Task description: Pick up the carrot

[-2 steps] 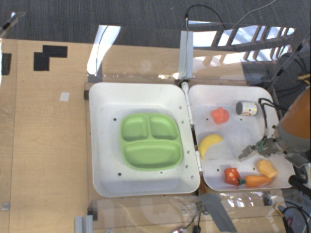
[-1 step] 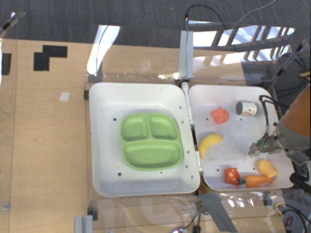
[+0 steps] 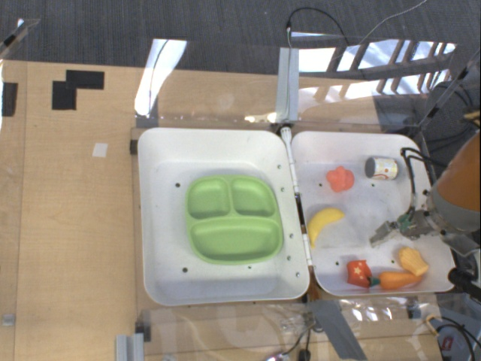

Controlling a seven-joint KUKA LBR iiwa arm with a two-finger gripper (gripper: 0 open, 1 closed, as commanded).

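Observation:
The carrot (image 3: 397,280) is orange and lies flat near the front edge of the right bin (image 3: 353,145), between a red toy vegetable (image 3: 358,273) and a yellow-orange piece (image 3: 413,262). My gripper (image 3: 397,234) reaches in from the right and hovers a little behind the carrot, over bare bin floor. Its fingers look spread, one prong (image 3: 378,237) pointing left, and nothing sits between them. The orange and grey wrist (image 3: 458,190) hangs over the bin's right edge.
The right bin also holds a yellow banana (image 3: 323,222), a pink-red toy (image 3: 340,179) and a small white can (image 3: 382,168) at the back. A green divided plate (image 3: 233,219) sits in the left bin (image 3: 161,201). Black cables (image 3: 412,173) run along the right side.

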